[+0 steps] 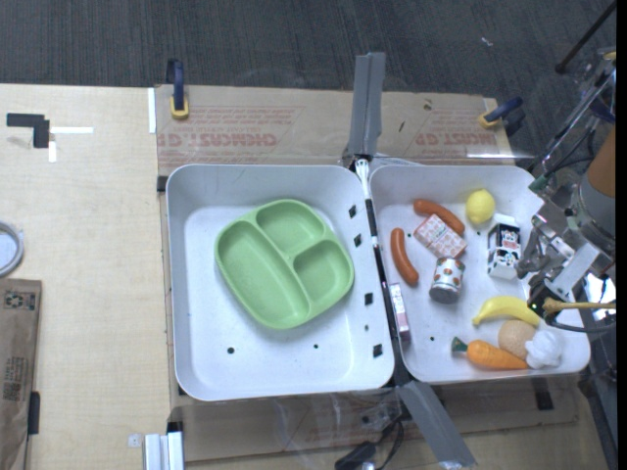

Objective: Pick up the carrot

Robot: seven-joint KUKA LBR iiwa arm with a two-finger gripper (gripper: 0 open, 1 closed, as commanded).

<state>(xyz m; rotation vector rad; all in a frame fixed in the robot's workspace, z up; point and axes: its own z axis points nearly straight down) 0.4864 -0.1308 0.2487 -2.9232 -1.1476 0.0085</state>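
Bench: I am looking down on a pale wooden top, dark carpet behind it, carrying two white bins side by side.
Pincer: the gripper (545,262) is hanging over the right side of the right bin (431,333). I am seeing nothing caught in it, and I cannot tell from this slant whether it is wide or narrow.
Nearest: a small printed carton (506,246) is standing just beside it and a banana (505,309) is lying near it.
Carrot: the carrot (495,356) is lying flat at the near edge of the right bin, beyond the banana, close against a tan lump (516,337).
Farther out: a can (448,278), a lemon (480,207) and two sausages (404,256) are sitting toward the divider.
Left bin: the left bin (206,360) is holding a green divided plate (284,261).
Progress: I am judging the pick as not yet made, the carrot resting apart from the gripper. Positioning over it, descending, closing and lifting are all remaining.
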